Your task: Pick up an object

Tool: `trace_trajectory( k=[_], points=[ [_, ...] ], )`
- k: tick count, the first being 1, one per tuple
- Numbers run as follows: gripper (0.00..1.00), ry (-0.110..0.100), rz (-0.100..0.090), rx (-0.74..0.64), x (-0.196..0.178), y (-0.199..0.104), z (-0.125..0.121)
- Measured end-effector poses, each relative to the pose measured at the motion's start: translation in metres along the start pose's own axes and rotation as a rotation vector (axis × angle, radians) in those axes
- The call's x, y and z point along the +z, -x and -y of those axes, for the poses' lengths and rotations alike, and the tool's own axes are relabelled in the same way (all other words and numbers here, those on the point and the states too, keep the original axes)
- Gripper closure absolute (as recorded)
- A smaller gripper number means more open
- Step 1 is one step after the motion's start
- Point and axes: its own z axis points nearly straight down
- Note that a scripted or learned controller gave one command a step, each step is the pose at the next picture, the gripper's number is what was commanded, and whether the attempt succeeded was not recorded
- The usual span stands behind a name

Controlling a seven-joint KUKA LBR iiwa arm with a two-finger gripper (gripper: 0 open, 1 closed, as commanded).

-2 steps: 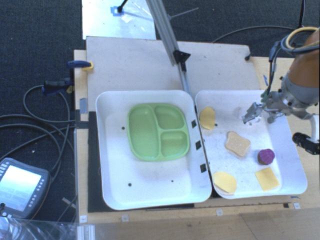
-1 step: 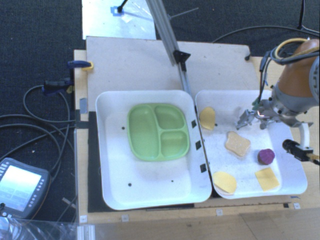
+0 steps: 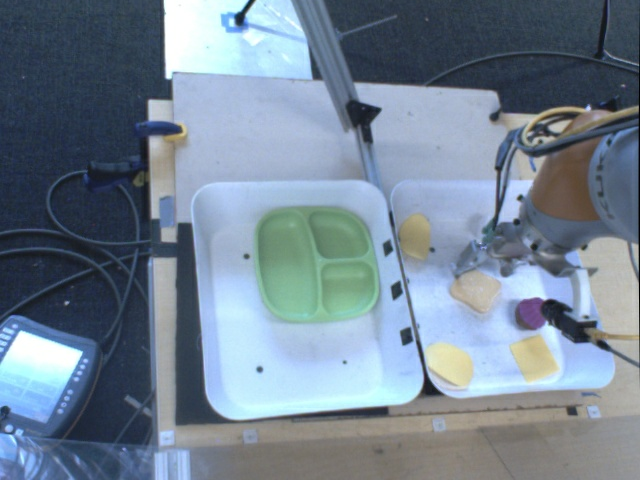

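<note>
Risk of a miss or a glancing push: fingers [image 3: 478,261] poised right at the upper edge of the tan bread piece [image 3: 475,291], apparently touching, so could nudge it aside instead of straddling it. Spread or clenched, impossible to tell. Bread piece: pale tan, squarish, lumpy, lying flat in the right bin [image 3: 600,373], directly below the fingers.

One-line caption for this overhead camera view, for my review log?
Arm's gripper hovers by a tan food piece in the right bin; green divided plate sits in the left bin.
</note>
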Motion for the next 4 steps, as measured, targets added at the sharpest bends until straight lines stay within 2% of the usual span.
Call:
trace_trajectory(
  k=[1, 2, 4],
  points=[
    [1.0, 0.008, 0.001, 0.0, -0.015, 0.001, -0.003],
    [1.0, 0.011, 0.003, -0.006, -0.07, -0.001, -0.015],
    [1.0, 0.011, 0.002, -0.007, -0.164, -0.008, -0.021]
  ],
)
